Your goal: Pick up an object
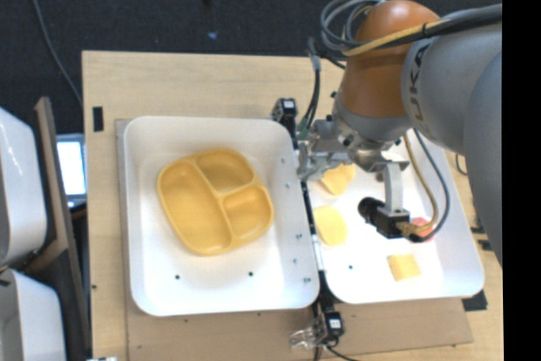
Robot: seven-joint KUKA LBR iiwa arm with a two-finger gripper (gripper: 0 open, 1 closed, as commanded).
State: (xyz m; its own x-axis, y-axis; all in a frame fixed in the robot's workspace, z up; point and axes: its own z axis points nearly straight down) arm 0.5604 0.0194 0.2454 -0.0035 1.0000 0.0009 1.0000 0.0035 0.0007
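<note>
Gripper (338,155) low over right bin (439,279) near its far-left corner; fingers hidden under the wrist, so can't tell their spread or any hold. Yellow piece (337,179) just beside it, second (330,226) along left edge, third (404,267) near front edge. Yellow divided plate (215,200) mid left bin (148,283).

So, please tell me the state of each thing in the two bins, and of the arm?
Divided yellow plate: flat, right side up, in the left bin.
Three yellow pieces: loose on the right bin's floor, apart.
Gripper: low at the right bin's left edge, beside the upper piece.
</note>
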